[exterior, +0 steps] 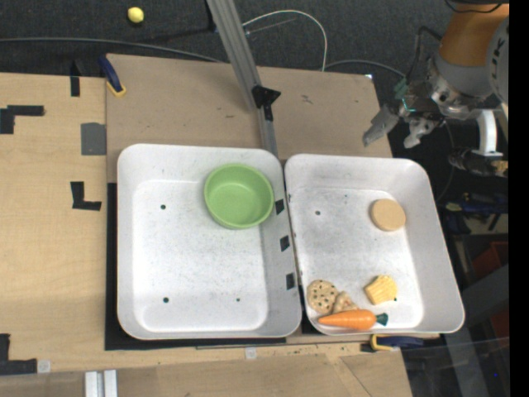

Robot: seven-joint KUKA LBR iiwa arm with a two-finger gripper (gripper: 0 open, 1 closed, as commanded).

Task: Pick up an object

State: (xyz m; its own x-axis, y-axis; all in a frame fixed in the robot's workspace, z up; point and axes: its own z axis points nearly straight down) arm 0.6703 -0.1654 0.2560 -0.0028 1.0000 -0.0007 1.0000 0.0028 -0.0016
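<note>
Bench surroundings beside the gripper point(399, 126)

A yellow ball point(135, 14) is seen on the dark floor, far off toward the view's left of the gripper. A slanted metal pole point(235, 44) and a looped white cable point(318, 35) are placed between them.

A bowl point(239, 195) sits in the left bin point(140, 246); a carrot point(351, 320) lies along the right bin's point(417, 222) near wall.

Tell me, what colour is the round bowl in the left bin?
Light green: the round plastic bowl shows clearly in the camera view.
</note>
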